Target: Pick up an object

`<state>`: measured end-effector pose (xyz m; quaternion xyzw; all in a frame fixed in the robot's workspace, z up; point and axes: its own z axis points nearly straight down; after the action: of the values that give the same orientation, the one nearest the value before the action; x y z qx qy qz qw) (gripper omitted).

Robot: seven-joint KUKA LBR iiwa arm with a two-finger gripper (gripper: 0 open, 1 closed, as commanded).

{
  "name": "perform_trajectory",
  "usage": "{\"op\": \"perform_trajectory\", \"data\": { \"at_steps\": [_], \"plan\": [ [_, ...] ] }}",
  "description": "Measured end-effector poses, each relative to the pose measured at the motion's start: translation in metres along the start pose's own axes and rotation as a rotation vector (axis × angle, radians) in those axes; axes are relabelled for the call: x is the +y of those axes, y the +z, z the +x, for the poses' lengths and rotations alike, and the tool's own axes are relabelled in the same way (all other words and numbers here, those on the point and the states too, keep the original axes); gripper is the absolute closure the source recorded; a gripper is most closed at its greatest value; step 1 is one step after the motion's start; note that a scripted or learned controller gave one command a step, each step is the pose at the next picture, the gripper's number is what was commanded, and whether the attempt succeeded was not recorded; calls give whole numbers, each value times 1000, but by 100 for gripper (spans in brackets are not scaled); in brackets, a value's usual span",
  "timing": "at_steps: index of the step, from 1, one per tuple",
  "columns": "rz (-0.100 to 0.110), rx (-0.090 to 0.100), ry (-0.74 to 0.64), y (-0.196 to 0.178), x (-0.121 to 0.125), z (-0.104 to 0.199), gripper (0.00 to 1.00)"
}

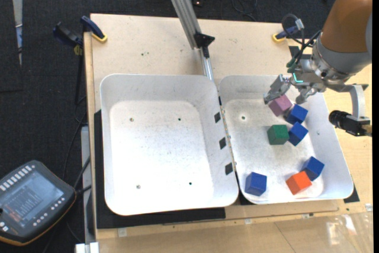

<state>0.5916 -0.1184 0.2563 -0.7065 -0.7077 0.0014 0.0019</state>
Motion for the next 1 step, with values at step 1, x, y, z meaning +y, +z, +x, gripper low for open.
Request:
{"op": "perform_trajectory", "data": {
  "at_steps": [1],
  "plan": [
    [-5, -1, 1, -3, 1, 0, 0]
  ]
}}
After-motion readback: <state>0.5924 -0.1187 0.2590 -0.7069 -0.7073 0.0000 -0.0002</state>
